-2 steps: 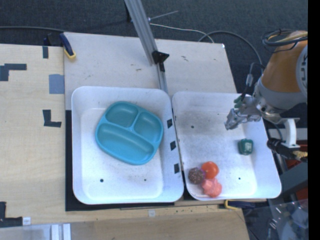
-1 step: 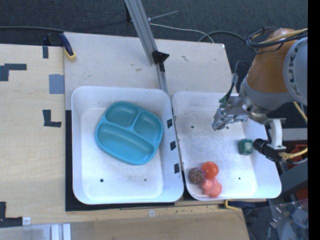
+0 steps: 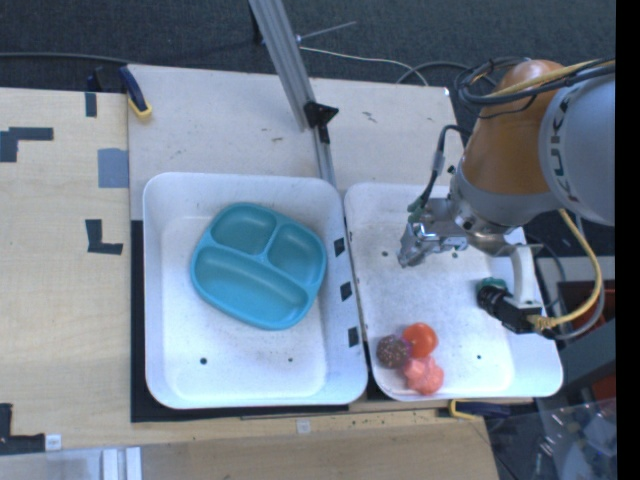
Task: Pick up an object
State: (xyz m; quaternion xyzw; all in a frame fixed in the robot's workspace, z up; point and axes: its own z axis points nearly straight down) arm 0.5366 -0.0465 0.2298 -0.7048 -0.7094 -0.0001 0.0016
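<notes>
A grey KUKA arm [image 3: 530, 148] with an orange band reaches in from the right of the frame, its pincer [image 3: 412, 253] poised over the upper part of the right-hand white bin [image 3: 500, 368]. The pincer's metal tips sit close together above bare bin floor, and nothing can be seen between them; how far apart they stand cannot be told from this angle.

Three small objects are clustered in the lower part of the same bin, well apart from the pincer: a dark brownish-purple round piece [image 3: 391, 349], a red-orange ball [image 3: 421, 339] just beside it to the right, and a pink lump [image 3: 425, 375] touching or nearly touching both from below.

In the left-hand white bin [image 3: 170, 368], centre-left of the frame, a blue sectioned plate [image 3: 259, 265] lies flat and slightly turned.

A slanted metal rail [image 3: 285, 58] runs from the top of the frame toward the seam between the bins. The pale wooden bench [image 3: 60, 298] carries dark tape marks at the left.
</notes>
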